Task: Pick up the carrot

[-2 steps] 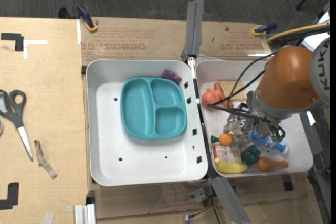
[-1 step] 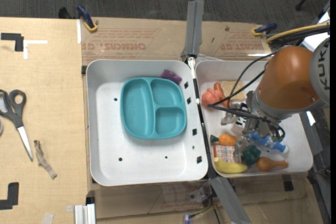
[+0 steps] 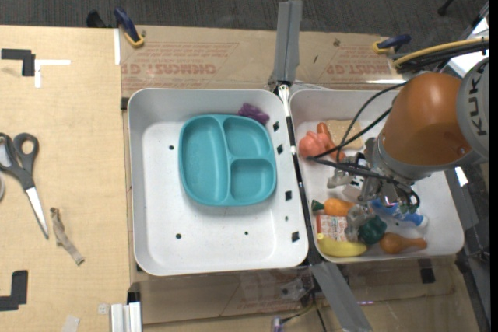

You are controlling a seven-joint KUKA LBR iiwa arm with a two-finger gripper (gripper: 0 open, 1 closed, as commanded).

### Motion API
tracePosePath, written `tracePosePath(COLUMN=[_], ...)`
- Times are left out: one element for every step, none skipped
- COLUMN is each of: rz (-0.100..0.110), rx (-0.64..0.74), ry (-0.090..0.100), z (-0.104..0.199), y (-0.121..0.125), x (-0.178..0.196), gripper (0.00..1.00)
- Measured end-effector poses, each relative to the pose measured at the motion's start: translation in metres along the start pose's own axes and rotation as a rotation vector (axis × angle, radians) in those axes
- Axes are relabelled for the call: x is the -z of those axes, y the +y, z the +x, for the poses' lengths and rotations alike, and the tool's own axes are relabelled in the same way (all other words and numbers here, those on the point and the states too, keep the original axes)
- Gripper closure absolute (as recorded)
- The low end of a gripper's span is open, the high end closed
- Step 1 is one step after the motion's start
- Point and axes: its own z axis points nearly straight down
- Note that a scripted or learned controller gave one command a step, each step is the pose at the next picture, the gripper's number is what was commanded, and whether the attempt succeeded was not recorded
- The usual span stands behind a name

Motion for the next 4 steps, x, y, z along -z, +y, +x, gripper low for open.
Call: tracePosePath(rz=[0.002, 0.000, 0.003, 0.001], rx=[-0.098, 0.001, 0.050, -0.052], ry=[-0.005, 0.003, -0.011, 0.001], z=[0.005, -0.014, 0.023, 0.018], y=[0.000, -0.001, 0.002, 0.000], x=[0.001, 0.000, 0.001, 0.000], gripper=[0.00, 0.00, 0.00, 0.00])
